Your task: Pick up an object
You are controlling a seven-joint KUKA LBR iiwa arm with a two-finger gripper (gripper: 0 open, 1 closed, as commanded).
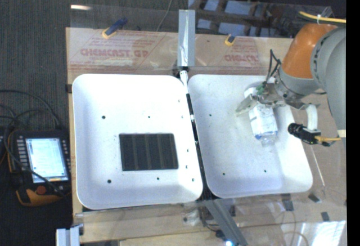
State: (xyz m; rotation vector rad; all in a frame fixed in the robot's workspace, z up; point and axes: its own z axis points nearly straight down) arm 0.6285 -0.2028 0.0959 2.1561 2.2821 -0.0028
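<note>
Looking down, I see a clear plastic bottle (264,121) near the right bin's (225,183) far right corner. The gripper (260,95) sits at its top; I cannot tell its grip.

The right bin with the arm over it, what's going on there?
A KUKA arm reaches in from the right, its gripper low over the right bin. A clear plastic bottle lies on the bin floor right below the gripper; whether it is grasped is unclear. The left bin holds a dark ribbed rectangular mat, untouched.
</note>
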